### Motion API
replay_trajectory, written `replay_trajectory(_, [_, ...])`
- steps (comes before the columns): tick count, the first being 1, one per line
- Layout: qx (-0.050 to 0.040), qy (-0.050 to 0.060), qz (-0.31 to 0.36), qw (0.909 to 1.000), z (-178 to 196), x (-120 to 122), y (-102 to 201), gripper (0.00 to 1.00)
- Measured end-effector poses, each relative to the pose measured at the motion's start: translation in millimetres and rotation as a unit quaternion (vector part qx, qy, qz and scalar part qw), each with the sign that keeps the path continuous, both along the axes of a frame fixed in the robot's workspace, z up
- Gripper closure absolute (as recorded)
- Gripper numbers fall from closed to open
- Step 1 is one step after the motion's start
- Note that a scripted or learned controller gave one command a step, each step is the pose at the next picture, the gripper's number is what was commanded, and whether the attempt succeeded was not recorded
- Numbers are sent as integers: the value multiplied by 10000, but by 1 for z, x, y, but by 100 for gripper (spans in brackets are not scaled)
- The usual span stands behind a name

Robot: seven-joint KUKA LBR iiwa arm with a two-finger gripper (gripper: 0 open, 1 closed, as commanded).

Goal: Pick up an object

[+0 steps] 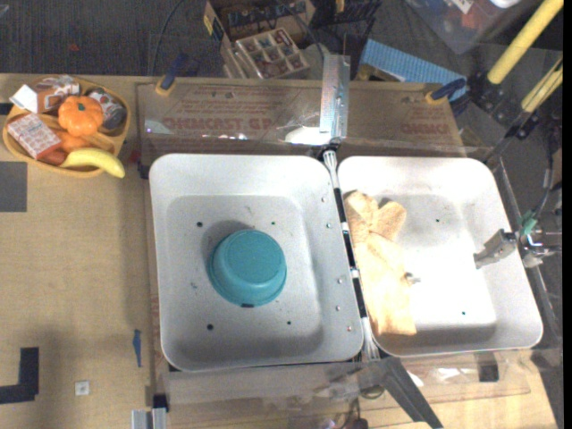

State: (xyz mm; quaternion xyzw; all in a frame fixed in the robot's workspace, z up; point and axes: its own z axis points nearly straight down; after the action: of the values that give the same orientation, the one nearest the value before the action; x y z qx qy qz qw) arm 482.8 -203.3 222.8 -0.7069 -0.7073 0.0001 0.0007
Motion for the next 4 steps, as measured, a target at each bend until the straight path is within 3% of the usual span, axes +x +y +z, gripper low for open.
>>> replay_trajectory(1, [-7,-9,171,9999,-99,71,22,0])
replay_trajectory(2, [-18,-67,423,9991,-133,119,98,0])
replay_trajectory(3, [-7,-16,839,9965,-38,109,161,0])
replay_trajectory(4, [-10,-62,783,9969,-128,97,99,0])
